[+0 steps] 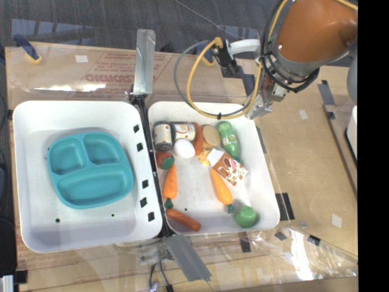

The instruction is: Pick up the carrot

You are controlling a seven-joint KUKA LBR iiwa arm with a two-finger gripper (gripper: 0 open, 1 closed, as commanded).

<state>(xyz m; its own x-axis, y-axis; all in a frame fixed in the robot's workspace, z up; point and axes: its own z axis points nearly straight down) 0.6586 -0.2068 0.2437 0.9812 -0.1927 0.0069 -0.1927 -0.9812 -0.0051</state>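
Two orange carrots lie in the right bin (pixel 267 187). One carrot (pixel 170 183) rests against the bin's left wall. The other carrot (pixel 222 188) lies near the middle, partly under a small printed packet (pixel 230 168). My gripper (pixel 263 109) hangs over the bin's far right corner, above and to the right of both carrots and well apart from them. The orange band of the arm (pixel 313 26) rises above it. Nothing is visibly held.
Crowded in the right bin are a can (pixel 162 136), a white egg (pixel 184 148), a green bottle (pixel 229 139), a red sausage (pixel 183 220), a green ball-shaped fruit (pixel 245 216) and a red fruit (pixel 165 159). The left bin (pixel 30 163) holds a teal divided plate (pixel 90 169). Yellow cables (pixel 191 72) loop behind.
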